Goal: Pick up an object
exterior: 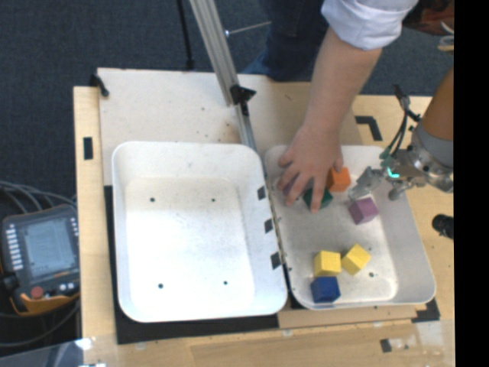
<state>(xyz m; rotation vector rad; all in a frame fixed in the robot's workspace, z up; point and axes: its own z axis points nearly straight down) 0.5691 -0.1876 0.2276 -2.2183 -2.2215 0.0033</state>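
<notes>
Camera view: the gripper point(380, 180) sits over the right bin point(412, 270), just beside the purple block point(363, 209). Whether its jaws are apart or together cannot be told. A person's hand point(306, 176) covers a green object point(321, 199) and touches the orange block point(339, 179). Two yellow blocks point(341, 261) and a blue block point(325, 289) lie near the front edge. The left bin point(191, 228) stands alongside.

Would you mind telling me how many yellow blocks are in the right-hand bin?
2: one yellow block and a second yellow block beside it, just above the blue block. The person's hand may hide others.
</notes>
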